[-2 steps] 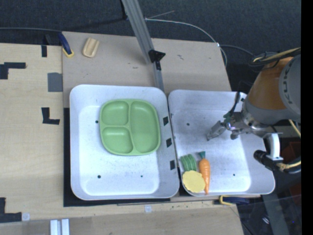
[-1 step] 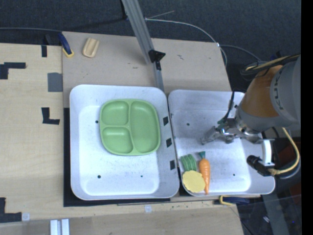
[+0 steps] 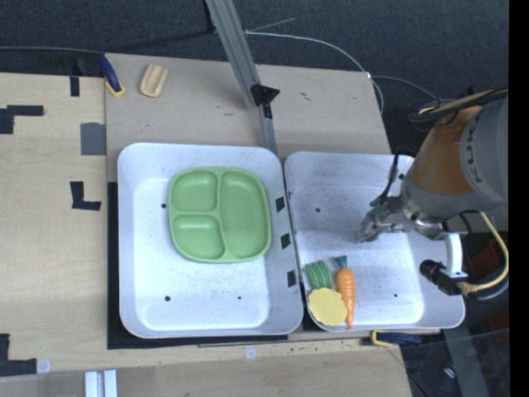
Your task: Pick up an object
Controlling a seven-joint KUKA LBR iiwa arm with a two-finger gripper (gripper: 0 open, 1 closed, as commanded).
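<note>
The carrot (image 3: 346,294) lies lengthwise from twelve to six o'clock, green top at twelve, while the gripper (image 3: 369,226) hovers at one o'clock from it, grip unreadable.

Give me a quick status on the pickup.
Gripper low in right bin, nothing seen held. Carrot at bin's front-left corner, apart from gripper. Path looks clear.

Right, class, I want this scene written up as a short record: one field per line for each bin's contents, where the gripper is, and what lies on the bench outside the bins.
left bin: green divided plate, three compartments
right bin: toy carrot, yellow round piece, green ribbed piece, clustered at its near left corner
gripper: low over the right bin's middle, apart from the cluster
bench outside bins: tan block
</note>
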